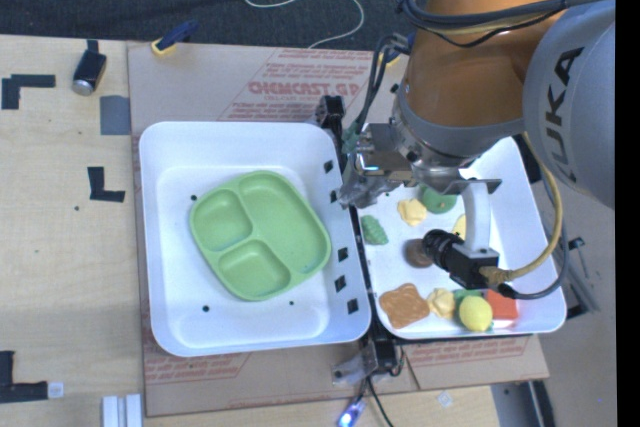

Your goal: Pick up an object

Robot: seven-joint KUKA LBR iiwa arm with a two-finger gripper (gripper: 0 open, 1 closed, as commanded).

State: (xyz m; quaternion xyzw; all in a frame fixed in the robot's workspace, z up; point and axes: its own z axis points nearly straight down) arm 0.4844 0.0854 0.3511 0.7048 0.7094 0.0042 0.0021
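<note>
Over right bin (pixel 535 215) | arm (pixel 480 55) reaching down | end effector (pixel 372 177) near left rim

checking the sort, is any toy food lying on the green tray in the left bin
No, the green tray shows three bare compartments, while the toy food, like the yellow lemon, lies in the right bin.

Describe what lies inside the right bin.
Toy foods lie in the right bin: toast, lemon, green leaf, small yellow pieces. The arm covers its far part.
</note>
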